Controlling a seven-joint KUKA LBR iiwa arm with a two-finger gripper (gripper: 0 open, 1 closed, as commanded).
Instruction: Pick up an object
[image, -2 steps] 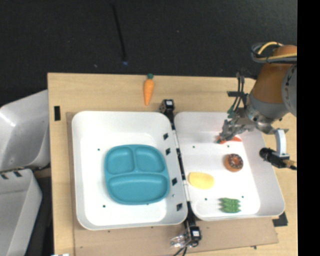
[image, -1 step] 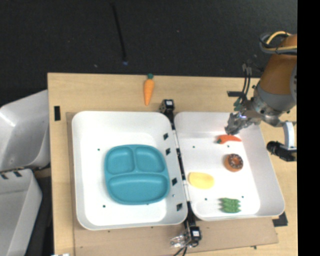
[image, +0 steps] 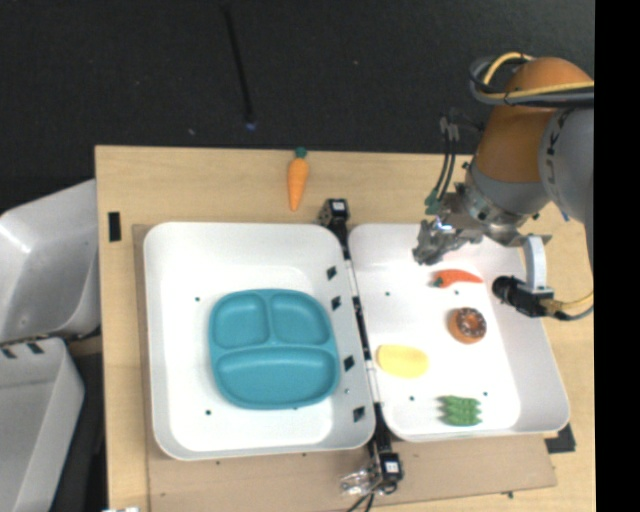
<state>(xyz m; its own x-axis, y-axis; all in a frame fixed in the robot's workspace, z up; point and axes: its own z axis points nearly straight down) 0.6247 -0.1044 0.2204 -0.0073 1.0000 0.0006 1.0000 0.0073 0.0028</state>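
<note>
At the near edge of the right bin (image: 540, 395), a small green leafy item (image: 460, 410) is seen lying flat on the white floor. Just beyond it and a little left, a pale yellow piece (image: 402, 361) is found close to the divider between the bins. Further in, a round brown item (image: 467, 324) is spotted toward the bin's right side, well apart from the yellow one. Beyond that, a red pepper (image: 457, 278) is laid across the floor, and right above it the gripper (image: 436, 246) is hung over the bin's far part. Nothing is seen between its fingers; how wide they are spread cannot be told, as the tips are blurred into a dark cluster, though the pepper looks to be just clear of them rather than touched. The grey arm (image: 520, 130) is carried in from the right.

In the left bin (image: 170, 300), a blue sectioned plate (image: 272, 348) is set near the middle. Farthest off, an orange carrot (image: 298, 180) is left on the wooden bench (image: 200, 180), outside both bins.
</note>
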